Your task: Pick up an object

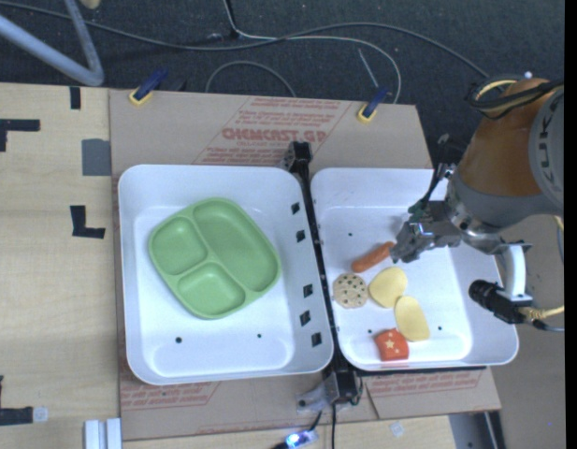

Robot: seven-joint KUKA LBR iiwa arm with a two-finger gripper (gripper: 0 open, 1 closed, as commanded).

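In the right bin (475, 344) we see a small orange carrot (372, 256) lying on the white floor, its long axis slanted, one end pointing up toward the right and the other down toward the left. Its upper right end sits right at the claw (407, 244), touching it or nearly so. We cannot tell whether the claw is spread or clenched, because its dark parts blur together from this height, and we cannot see the carrot between them.

The arm (508, 171) reaches in from the right, its broad orange band high over the bin's right side and the grey wrist bending down and leftward to the claw, which hangs low over the middle of the bin.

Just below the carrot lie a round cookie (350, 291) and, touching it on its right, a pale yellow slice (388, 286). A second yellow slice (411, 318) lies just below that one, and a red block (392, 344) with a light mark rests near the front wall.

The left bin (143, 344) holds a green divided plate (213, 256) with three compartments, lying tilted across the bin's middle.

Both bins rest on a brown cardboard sheet (260, 129) with red printing, held by yellow and blue clamps (374, 104) at its far edge, on a pale wooden desk (40, 269). Beyond it the floor is dark carpet (363, 17) crossed by thin cables (269, 36).
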